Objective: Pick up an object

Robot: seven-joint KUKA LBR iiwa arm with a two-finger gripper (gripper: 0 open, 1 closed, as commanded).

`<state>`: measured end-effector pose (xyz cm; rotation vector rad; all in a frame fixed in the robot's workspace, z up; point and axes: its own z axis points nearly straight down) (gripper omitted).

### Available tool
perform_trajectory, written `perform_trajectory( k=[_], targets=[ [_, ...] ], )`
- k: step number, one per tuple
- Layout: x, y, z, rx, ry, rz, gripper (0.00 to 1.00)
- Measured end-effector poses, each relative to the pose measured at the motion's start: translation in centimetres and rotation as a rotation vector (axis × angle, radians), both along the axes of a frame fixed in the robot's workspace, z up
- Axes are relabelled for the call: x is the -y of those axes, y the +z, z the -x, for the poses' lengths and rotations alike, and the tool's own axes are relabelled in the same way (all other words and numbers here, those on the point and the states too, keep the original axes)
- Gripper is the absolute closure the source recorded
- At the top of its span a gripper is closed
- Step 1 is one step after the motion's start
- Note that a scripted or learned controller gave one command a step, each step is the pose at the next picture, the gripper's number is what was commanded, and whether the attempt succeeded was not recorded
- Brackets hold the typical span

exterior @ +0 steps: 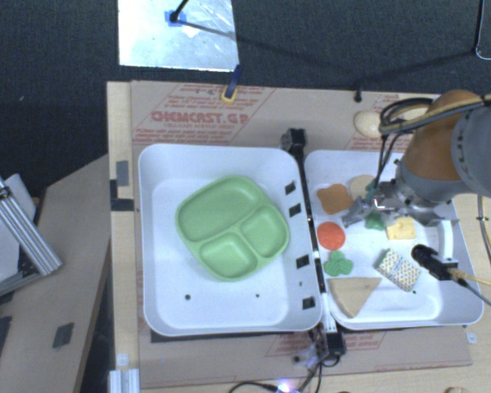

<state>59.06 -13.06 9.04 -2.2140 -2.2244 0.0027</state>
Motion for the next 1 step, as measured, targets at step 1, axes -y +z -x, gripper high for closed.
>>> perform_trajectory(
  k=[1],
  targets=[
    [0.01, -0.55, -0.08, 0.004, -0.003, 0.001, 0.0]
  ],
)
